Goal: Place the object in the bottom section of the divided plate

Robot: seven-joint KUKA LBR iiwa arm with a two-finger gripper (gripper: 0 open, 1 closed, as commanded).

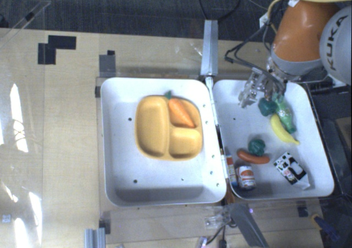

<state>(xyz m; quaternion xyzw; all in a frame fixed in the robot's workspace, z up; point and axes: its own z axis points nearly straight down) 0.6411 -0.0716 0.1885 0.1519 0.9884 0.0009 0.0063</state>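
A yellow divided plate (151, 127) lies in the left bin (118, 175). An orange carrot (182, 113) rests in its upper right section, while the lower right section (185, 142) and the long left section are bare. My gripper (257, 94) hangs over the top of the right bin (231, 109), just up and left of a dark green object (267, 108). I see nothing held in it from here.
The right bin also holds a green leafy item (285, 115), a yellow banana (283, 131), a small dark green piece (256, 145), a sausage (253, 158), a small can (246, 176) and a black-and-white box (291, 169). A metal divider (209, 54) runs between the bins.
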